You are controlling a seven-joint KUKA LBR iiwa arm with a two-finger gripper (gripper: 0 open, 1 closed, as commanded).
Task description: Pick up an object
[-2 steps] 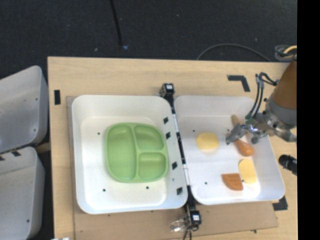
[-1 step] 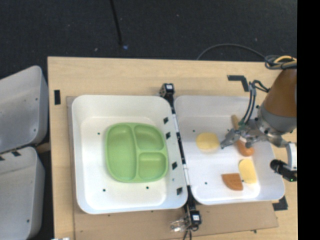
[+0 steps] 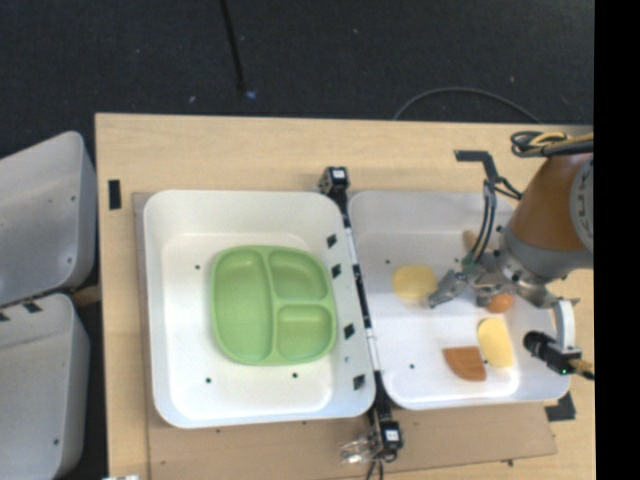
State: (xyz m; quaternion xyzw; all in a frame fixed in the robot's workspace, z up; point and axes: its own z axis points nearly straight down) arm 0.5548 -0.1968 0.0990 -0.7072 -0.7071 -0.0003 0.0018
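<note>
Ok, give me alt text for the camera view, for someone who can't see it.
A grey and orange robot arm reaches into the right white bin, its gripper low among yellow and brown food pieces. The left white bin holds a green divided plate.

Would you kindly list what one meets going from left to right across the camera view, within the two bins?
Left bin → green divided plate → right bin → pale yellow round piece → gripper → brown piece → yellow oblong piece.
</note>
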